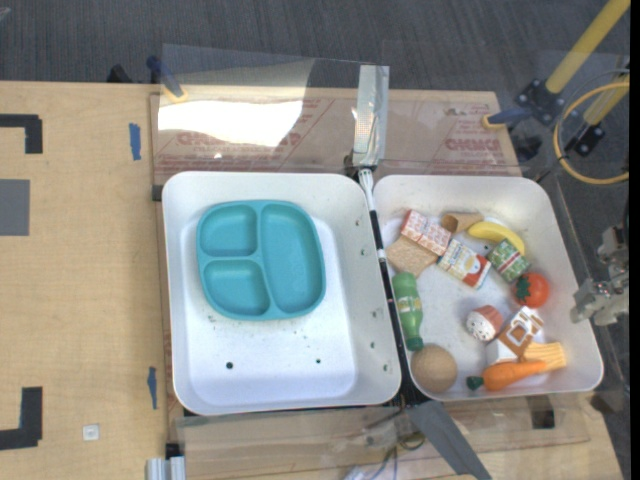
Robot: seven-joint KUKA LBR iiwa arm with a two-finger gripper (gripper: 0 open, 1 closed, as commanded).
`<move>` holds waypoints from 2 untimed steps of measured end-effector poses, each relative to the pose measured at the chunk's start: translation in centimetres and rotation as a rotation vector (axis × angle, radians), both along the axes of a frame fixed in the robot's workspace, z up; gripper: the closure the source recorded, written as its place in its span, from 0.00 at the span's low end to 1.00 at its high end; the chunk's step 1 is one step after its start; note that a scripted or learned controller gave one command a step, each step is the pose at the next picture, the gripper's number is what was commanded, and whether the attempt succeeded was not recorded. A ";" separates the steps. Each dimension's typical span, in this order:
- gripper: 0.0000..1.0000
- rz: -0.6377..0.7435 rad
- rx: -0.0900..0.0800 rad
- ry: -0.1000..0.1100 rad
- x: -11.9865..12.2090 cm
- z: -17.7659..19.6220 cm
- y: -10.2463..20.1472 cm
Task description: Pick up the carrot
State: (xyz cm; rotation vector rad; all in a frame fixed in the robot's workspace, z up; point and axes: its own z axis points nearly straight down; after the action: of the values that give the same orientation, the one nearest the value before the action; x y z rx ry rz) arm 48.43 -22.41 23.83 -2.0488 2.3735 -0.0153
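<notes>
Near front edge of right bin (575,268): carrot (513,373), long axis left-right, green end left; hand's (604,298) state unclear.

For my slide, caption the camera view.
Carrot at the right bin's near edge among toy foods; teal tray in the left bin.

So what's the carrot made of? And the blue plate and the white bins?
The carrot looks like smooth toy plastic: even orange colour with a slight shine, though painted wood is possible. The blue plate seems to be matte moulded plastic, with rounded dividers and one flat teal colour. The white bins look like thin glossy plastic, with soft curved rims and light glare along the edges.
</notes>
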 end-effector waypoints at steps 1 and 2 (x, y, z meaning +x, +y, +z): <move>1.00 0.314 0.001 0.004 -0.3 6.3 0.1; 1.00 0.699 0.009 0.017 -0.6 -6.6 2.1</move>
State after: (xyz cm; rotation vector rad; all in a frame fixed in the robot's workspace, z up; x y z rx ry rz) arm 47.88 -20.28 17.24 -2.7409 1.5306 0.0156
